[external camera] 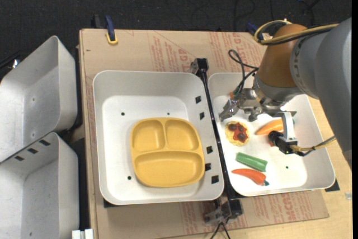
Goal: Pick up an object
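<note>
Likely target: pizza point(237, 132), flat on floor of right bin point(313, 168), close to the divider wall. Claw point(239, 109) just behind pizza on the far side, low and tilted. Opening not readable from this angle; nothing seen in its hold. Just right of pizza: carrot point(268, 127), near but apart. Nearer the camera from pizza: green pod point(251, 161), then chili point(249, 176) just past that. Well left of pizza, across the divider: plate point(166, 152) in left bin point(112, 120). All on bench point(156, 47).

Risks, as judged:
- Thin, flat piece with little edge to catch. Could skid on the smooth floor or get pressed down rather than lifted.
- Divider wall close on pizza's left. Possible scrape there, or a blocked close.
- Carrot close on pizza's right. Could get nudged aside, or pinched along with pizza.
- Off-centre descent likely to end in closing on air.
</note>
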`<act>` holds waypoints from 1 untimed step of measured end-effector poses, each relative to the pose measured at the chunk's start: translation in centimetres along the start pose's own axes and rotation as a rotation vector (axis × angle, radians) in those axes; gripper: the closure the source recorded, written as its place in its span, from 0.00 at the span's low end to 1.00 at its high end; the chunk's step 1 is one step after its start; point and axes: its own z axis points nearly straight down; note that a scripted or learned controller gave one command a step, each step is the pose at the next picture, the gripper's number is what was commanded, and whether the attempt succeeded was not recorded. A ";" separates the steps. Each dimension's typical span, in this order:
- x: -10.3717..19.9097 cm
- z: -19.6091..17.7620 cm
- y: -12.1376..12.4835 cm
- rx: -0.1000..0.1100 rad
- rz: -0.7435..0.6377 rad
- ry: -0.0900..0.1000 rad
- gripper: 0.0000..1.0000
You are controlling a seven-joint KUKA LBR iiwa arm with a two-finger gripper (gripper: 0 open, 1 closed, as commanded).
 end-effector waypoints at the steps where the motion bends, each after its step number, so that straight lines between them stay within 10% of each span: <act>1: 0.0 -1.1 0.0 -0.001 0.001 0.000 1.00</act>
